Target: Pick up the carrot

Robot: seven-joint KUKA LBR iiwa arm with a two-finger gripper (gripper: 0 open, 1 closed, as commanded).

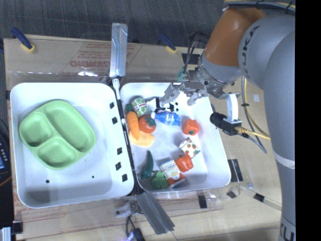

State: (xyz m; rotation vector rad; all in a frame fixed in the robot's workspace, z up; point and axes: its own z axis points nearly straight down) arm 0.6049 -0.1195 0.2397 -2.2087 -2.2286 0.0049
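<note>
Carrot point(132, 125) lies in the right bin point(215, 149), close against its left wall, with its long axis running roughly up and down the view; which end is the tip cannot be told. A red tomato point(147, 124) touches its right side, and a yellow-orange piece point(144, 139) sits at its lower end.

On the far left, the left bin point(30, 185) holds a green divided plate point(56, 133) with three compartments. Behind both bins lies a brown cardboard sheet point(90, 59) with red printing, too faint to read.

In the right bin, a small green-labelled can point(139, 106) stands just above the carrot; its label is not legible. A blue bottle point(168, 118) lies to the right of the tomato, and an orange pepper point(190, 127) farther right. Lower down are a small printed carton point(189, 147), a red pepper point(184, 162), another small carton point(170, 169), a dark green vegetable point(148, 164) and a leafy green piece point(158, 181).

The gripper point(171, 100) hangs over the bin's upper middle, above the blue bottle and well apart from the carrot. Whether its fingers are apart or together cannot be told.
</note>
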